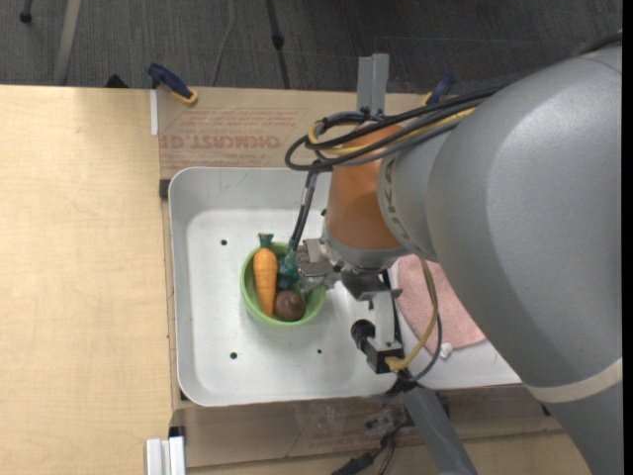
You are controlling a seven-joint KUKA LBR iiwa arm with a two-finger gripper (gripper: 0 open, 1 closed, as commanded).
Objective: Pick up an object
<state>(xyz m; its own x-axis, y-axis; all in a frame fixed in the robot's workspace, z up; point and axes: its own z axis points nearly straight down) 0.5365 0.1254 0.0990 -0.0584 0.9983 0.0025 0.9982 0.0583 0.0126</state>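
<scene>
A green bowl sits in the middle of the white bin. Inside it lie an orange carrot with a green top and a dark brown round object. My gripper hangs over the bowl's right rim, right beside the carrot and the brown object. The wrist with its orange band stands above it and hides the fingers. A pink cloth lies to the right, partly under the arm.
The big grey arm covers the right side of the view. A black cable plug hangs below the wrist. A cardboard sheet lies behind the bin. The wooden bench stretches to the left.
</scene>
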